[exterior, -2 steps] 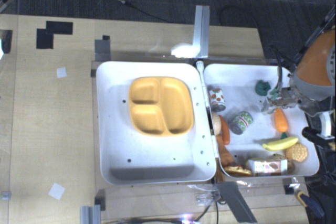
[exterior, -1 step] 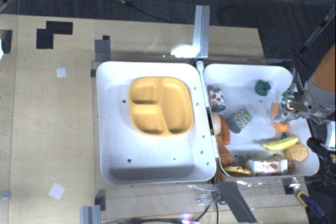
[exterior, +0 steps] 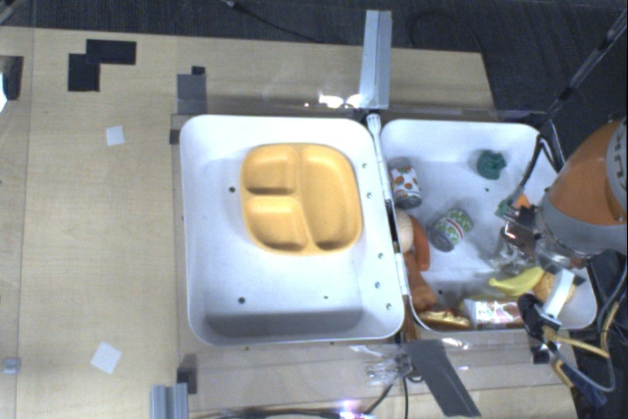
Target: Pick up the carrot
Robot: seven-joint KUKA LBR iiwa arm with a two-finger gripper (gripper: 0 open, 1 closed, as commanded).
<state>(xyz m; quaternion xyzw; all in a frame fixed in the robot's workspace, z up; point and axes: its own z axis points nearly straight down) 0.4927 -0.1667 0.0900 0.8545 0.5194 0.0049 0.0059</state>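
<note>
The carrot (exterior: 420, 250) is an orange, elongated piece lying against the left wall of the right bin (exterior: 442, 144). Its length runs toward the bin's front. My gripper (exterior: 512, 248) hangs over the right part of that bin, just above a yellow banana (exterior: 520, 283). It is well to the right of the carrot and apart from it. The grey wrist and orange band (exterior: 589, 182) come in from the right and cover the bin's right rim.
Around the carrot are a pale round item (exterior: 403, 231), a printed can (exterior: 404, 183), a green-labelled can (exterior: 451, 227) and a brownish item (exterior: 424, 293). A dark green object (exterior: 491, 163) lies at the back, a flat packet (exterior: 496, 312) at the front. The left bin (exterior: 211, 240) holds a yellow divided plate (exterior: 299, 197).
</note>
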